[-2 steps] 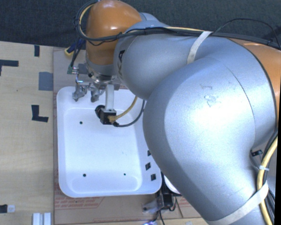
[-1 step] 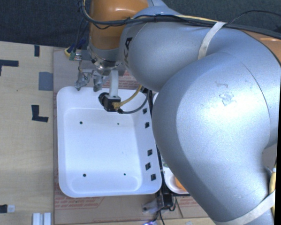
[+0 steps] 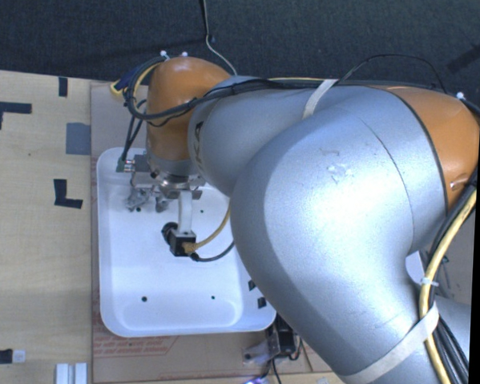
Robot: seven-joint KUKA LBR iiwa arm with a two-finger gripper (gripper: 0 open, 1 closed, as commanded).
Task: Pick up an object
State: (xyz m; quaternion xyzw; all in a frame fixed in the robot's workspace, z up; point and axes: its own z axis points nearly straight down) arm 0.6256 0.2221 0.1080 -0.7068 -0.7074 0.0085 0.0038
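My gripper (image 3: 161, 197) hangs below the orange wrist band (image 3: 176, 103), low over the far part of the left white bin (image 3: 137, 314). Its metal parts sit near the bin's back left corner. A pale bar with a black and yellow tip (image 3: 179, 241) reaches down from it toward the bin floor, and a cable loops off to the right. I see no loose object on the visible white floor, just a few small dark dots. The large grey arm (image 3: 342, 233) hides the right of the scene.
The wooden bench (image 3: 29, 240) stretches to the left, marked with black tape pieces and a grey patch (image 3: 78, 137). Small white strips (image 3: 70, 373) lie at the front edge. Cables and a connector (image 3: 270, 347) sit just in front of the bin.
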